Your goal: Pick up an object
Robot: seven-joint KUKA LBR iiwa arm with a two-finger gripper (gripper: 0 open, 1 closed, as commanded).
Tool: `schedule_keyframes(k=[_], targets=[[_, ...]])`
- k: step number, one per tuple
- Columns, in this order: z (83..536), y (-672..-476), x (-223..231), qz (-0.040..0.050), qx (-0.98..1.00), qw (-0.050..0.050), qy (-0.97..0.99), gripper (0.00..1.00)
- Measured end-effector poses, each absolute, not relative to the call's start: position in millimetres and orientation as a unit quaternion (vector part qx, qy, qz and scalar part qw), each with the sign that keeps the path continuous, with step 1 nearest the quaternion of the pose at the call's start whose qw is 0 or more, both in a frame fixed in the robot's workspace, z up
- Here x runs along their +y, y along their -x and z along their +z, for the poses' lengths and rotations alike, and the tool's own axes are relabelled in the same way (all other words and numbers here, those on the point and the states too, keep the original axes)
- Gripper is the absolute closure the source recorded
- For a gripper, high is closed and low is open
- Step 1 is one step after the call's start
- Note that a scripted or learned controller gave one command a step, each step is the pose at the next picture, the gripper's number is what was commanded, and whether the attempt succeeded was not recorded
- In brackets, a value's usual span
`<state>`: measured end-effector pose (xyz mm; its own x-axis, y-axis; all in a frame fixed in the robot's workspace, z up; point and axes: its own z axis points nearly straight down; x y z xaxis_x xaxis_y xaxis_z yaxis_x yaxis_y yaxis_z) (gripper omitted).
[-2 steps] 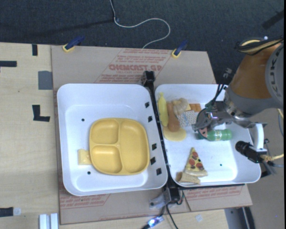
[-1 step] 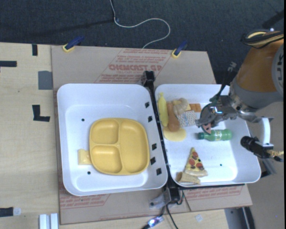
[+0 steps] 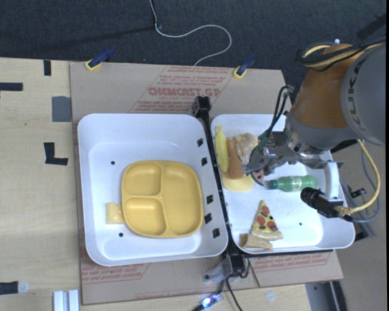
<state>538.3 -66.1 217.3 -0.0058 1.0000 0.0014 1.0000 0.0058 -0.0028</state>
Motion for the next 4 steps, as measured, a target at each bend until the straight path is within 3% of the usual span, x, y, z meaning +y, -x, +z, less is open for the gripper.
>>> schedule_keyframes(k=[2, 3, 4], targets=[[215.7, -554.8, 53.3, 0.0003, -0.710, 0.001, 0.705, 1.00], [213.4, -569.2, 72.7, 0.0005, -0.708, 0.001, 0.706, 1.00], [229.0, -563.0, 78.1, 0.0005, -0.708, 0.001, 0.706, 1.00]])
